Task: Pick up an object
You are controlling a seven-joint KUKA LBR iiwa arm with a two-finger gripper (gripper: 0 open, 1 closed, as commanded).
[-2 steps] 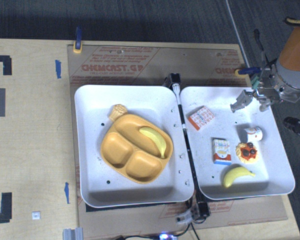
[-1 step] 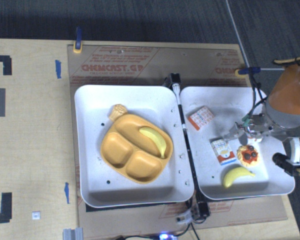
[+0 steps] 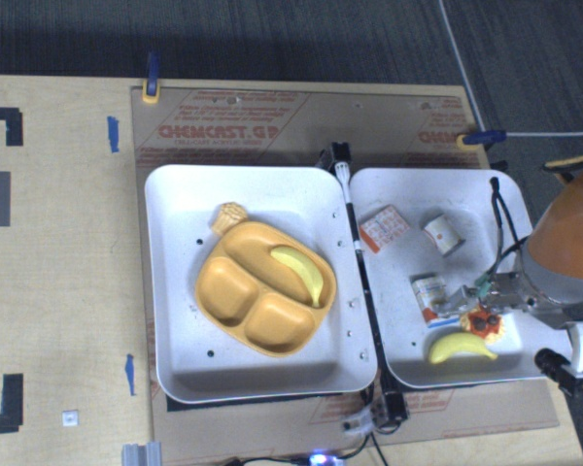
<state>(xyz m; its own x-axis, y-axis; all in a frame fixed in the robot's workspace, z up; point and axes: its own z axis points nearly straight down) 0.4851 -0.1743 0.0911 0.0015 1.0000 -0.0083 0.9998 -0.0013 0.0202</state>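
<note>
The right bin (image 3: 405, 375) holds a yellow banana (image 3: 459, 349) near its front wall. A small orange and red object (image 3: 483, 321) lies just behind the banana. A small printed packet (image 3: 428, 292) lies near the bin's middle, a red and white packet (image 3: 383, 228) at its back left, and a white cylinder (image 3: 442, 234) at its back. My gripper (image 3: 484, 299) reaches in from the right and hangs low over the orange and red object, beside the printed packet. Nothing is visibly held in it.
The left bin (image 3: 170, 260) carries a yellow divided plate (image 3: 238, 294) with a second banana (image 3: 301, 272) lying on it, and a small tan object (image 3: 229, 217) at the plate's back edge. My arm's orange band (image 3: 565, 233) overhangs the right bin's right wall. A black cable (image 3: 501, 216) loops above that wall.
</note>
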